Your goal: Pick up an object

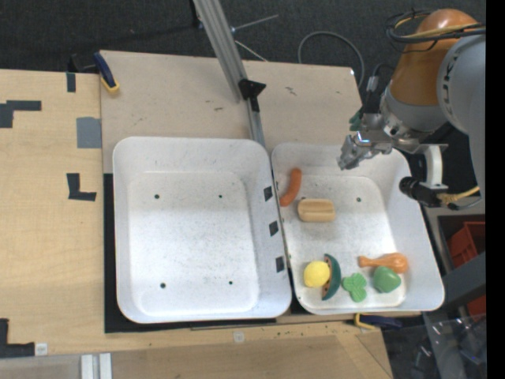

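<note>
Green vegetables: I see a broccoli piece [356, 286] and a green pepper [386, 279] at the near rim of the right bin [416, 235], far below the gripper and nearest to the camera.
Yellow lemon: lemon [316, 274] with a dark green pod [332, 277] touching its side, also far from the gripper, toward the bin's near-left corner.
Orange piece: something like a chicken leg [383, 263], just above the pepper.
Bread roll: roll [316, 210] lies alone in the middle, below-left of the gripper; I judge it the easiest target, because it has free space around it.
Sausage: sausage [290, 186] lies left of the gripper, close to the bin wall, so the wall may block one finger.
Gripper: gripper [349, 158] hangs over the far rim of the right bin, holding nothing visible; I cannot tell its opening.
Left bin: left bin [189, 227] is well apart to the left.
Metal pole: pole [225, 42] stands beyond, not in my way.
</note>
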Robot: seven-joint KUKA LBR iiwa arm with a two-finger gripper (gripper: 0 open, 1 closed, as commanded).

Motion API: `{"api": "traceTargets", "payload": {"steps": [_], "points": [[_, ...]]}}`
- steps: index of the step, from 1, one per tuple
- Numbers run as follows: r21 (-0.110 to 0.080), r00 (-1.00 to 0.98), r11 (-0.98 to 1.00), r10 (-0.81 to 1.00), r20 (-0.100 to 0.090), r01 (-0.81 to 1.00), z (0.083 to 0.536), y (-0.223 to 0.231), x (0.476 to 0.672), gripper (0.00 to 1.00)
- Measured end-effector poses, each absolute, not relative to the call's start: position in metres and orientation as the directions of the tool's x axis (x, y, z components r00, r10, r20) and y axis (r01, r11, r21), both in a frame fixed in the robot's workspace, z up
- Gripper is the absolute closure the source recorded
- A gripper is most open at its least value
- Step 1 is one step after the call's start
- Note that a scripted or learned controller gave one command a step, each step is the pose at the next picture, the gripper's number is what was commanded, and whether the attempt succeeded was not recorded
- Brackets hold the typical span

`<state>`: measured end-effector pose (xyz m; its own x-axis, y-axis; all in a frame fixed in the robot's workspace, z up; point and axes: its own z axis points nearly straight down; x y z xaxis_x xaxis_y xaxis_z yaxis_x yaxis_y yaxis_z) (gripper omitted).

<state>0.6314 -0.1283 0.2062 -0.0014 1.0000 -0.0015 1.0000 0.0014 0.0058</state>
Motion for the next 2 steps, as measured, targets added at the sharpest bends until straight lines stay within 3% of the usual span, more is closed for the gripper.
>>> {"api": "traceTargets", "payload": {"steps": [1, 2], "points": [[0.006, -0.001, 0.001, 1.0, -0.002, 1.0, 0.262, -0.134, 0.641, 1.0], [-0.003, -0.005, 0.005, 1.0, 0.001, 1.0, 0.245, -0.083, 0.623, 1.0]]}}
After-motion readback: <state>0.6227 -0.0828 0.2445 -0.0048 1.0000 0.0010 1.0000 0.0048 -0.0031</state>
